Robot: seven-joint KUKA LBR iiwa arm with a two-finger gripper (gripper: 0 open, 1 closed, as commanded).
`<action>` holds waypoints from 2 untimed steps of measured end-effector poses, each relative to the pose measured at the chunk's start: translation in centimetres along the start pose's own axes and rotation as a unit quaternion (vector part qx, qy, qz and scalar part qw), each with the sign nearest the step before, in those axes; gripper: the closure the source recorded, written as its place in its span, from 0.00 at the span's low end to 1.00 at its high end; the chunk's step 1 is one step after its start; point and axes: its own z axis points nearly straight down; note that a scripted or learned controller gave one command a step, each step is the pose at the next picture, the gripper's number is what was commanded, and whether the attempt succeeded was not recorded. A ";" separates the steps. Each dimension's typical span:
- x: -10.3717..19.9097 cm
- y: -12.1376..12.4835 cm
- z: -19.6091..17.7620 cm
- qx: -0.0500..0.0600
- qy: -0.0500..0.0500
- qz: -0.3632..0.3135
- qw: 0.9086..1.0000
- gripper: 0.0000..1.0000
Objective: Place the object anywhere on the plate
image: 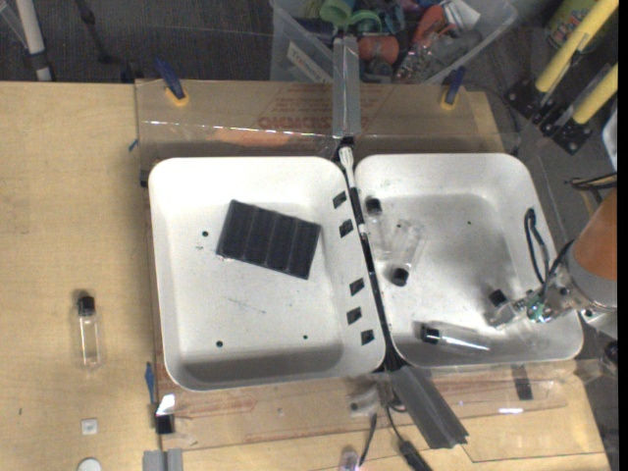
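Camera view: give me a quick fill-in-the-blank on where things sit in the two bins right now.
1. The dark ribbed plate lies in the ____ bin.
2. The clear tube with a black cap lies in the ____ bin, near its front wall.
3. The claw is low over the ____ bin.
4. A small vial lies on the wooden bench, ____ both bins.

Missing words: left; right; right; outside

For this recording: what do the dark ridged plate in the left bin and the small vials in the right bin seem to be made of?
The plate looks like matte black plastic or rubber: dull, no glare, with parallel ridges. The vials look like clear glass or plastic with black caps: the bin shows through their bodies; which of the two I cannot tell. Both bins look like glossy white moulded plastic, with soft highlights.
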 end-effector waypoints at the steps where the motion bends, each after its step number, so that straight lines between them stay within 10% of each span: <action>1: -3.2 5.7 0.0 -0.001 0.002 -0.194 0.981 1.00; 2: -2.0 8.3 -0.1 -0.001 -0.003 -0.442 0.897 1.00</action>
